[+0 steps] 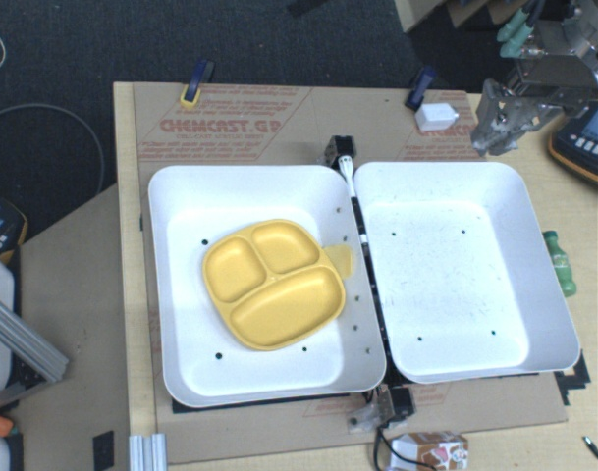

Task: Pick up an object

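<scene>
Yellow divided plate (274, 285), moulded with three compartments, lies flat in the left white bin (176, 356), a little toward that bin's right side and turned at a slant to its walls. A small yellow tab (339, 259) pokes out from the plate's right edge, close to the wall shared with the neighbouring bin. The right white bin (456, 273) sits just beside the left one, the two touching along a dark seam held by black clips (340, 150) at the far and near ends. Both bins rest on a brown cardboard sheet (279, 116) printed with red lettering, spread over the bench (82, 263). The claw (497, 126) hangs above the far right corner of the right bin, well apart from the plate; whether it is released or clenched cannot be told at this angle, and nothing shows between its tips. A small white block (436, 117) lies on the cardboard just left of the claw. A green clip (559, 263) sits against the right bin's outer edge.
</scene>
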`<state>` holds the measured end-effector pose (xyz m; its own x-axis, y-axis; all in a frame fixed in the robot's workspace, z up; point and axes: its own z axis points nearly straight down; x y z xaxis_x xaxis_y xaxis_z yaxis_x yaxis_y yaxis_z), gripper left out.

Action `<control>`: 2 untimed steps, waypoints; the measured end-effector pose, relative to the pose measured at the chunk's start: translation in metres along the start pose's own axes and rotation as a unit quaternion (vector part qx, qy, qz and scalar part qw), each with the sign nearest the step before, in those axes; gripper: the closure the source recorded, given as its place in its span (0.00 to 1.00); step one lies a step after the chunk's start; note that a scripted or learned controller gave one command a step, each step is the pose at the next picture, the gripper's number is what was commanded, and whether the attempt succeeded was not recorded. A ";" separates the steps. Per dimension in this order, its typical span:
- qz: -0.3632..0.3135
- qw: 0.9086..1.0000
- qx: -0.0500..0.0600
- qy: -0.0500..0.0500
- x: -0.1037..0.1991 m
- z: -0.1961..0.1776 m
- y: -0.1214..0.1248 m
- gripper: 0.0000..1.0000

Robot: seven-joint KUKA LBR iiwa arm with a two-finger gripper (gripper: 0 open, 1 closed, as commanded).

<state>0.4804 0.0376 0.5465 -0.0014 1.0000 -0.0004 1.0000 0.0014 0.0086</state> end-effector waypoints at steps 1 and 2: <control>0.002 1.000 0.012 -0.001 -0.001 0.139 -0.004 1.00; -0.001 1.000 0.006 0.000 0.038 0.139 -0.003 1.00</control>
